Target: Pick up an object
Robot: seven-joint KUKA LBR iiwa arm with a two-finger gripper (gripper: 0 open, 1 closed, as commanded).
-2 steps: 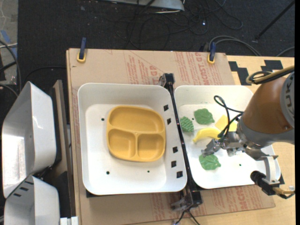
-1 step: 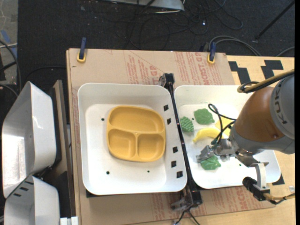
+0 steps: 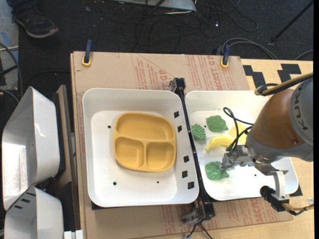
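Now we see the gripper point(image 3: 227, 162) low in the right bin point(image 3: 239, 193), pressed right down at the green leafy piece point(image 3: 214, 171) nearest the camera (whether anything sits between the claw's tips, or how wide they stand, we cannot tell). Just behind it lies a yellow banana-shaped piece point(image 3: 219, 143), then a ridged green piece point(image 3: 199, 132) beside the divider, and farthest back another green leafy piece point(image 3: 217, 123). Over in the left bin point(image 3: 99, 108) rests a yellow divided tray point(image 3: 145, 141).
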